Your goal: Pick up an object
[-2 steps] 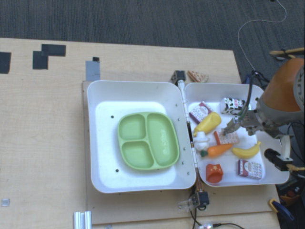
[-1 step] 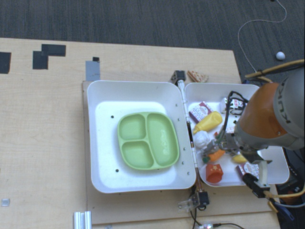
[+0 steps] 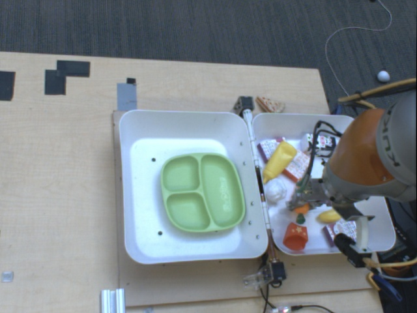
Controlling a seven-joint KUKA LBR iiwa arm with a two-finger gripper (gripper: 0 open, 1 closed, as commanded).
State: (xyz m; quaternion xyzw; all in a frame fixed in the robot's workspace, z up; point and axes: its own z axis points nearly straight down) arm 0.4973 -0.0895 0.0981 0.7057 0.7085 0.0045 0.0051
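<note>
While the gripper (image 3: 305,199) hangs low over the right bin (image 3: 384,240), nothing is lifted yet, and from where I stand I cannot tell how its jaws are set, since the wrist hides them. Right below them lies a small orange piece (image 3: 300,208), the likeliest thing to be picked. Just nearer the bench's front edge sits a red toy bottle (image 3: 295,237), and a little yellow piece (image 3: 329,216) lies beside the jaws on the arm's side. Beyond them, toward the far rim, lie a white ball (image 3: 276,190) and a yellow banana-like toy (image 3: 280,160) among printed packets. So I judge the grasp and the lift both remain to be done. Across the divider, the left bin (image 3: 140,175) holds a green sectioned plate (image 3: 202,192). Both bins rest on a pale wooden bench (image 3: 58,194), with dark grey carpet (image 3: 195,18) behind it.
</note>
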